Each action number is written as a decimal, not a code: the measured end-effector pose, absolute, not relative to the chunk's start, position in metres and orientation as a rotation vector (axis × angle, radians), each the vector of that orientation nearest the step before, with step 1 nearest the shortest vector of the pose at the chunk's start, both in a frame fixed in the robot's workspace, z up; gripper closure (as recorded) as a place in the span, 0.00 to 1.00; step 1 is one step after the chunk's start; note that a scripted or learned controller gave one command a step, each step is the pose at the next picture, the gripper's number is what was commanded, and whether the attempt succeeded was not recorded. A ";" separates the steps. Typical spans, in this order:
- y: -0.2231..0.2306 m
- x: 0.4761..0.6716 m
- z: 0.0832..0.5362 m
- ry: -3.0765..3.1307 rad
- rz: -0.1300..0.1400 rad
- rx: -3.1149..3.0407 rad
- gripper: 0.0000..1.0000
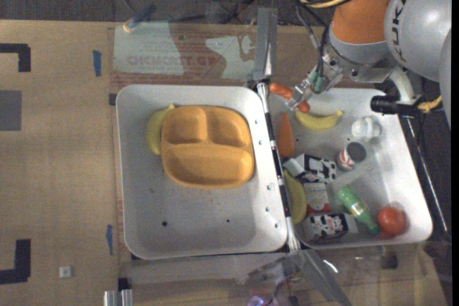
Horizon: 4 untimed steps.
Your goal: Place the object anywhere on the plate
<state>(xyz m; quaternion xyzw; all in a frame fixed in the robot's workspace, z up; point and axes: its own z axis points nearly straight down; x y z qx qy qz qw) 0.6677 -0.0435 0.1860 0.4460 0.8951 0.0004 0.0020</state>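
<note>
- The gripper point(305, 93) hangs over the far left corner of the right bin point(409, 175), just beside the divider between the two bins. A small orange-red piece point(281, 90) lies at its tip and a red bit point(303, 107) sits just below, but whether the fingers are open, closed or pinching either one cannot be told.
- The likely object is that orange-red piece, resting on or against the bin's rim. If the hold is shallow, or there is none, it could drop back into the bin or fall into the gap at the divider.
- A carrot point(285, 136) and a banana point(319, 119) lie near the tip; a low sweep could nudge them.
- The orange compartment plate point(206, 147) sits in the far half of the left bin point(143, 226), with a second banana point(154, 131) tucked at its left edge. Its raised ridges may make a small round item roll or bounce off.
- Crossing the divider too low risks clipping the rims.
- Milk cartons point(315, 168), a green bottle point(356, 208) and a tomato point(391, 220) lie nearer, well apart from the tip.
</note>
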 end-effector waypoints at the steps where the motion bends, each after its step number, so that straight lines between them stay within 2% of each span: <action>1: -0.024 0.634 0.186 2.847 0.001 1.327 1.00; 2: 0.085 0.653 0.247 3.043 0.006 0.745 1.00; 3: 0.085 0.653 0.247 3.044 0.006 0.746 0.00; 4: -0.024 0.628 0.421 2.909 0.003 1.165 0.00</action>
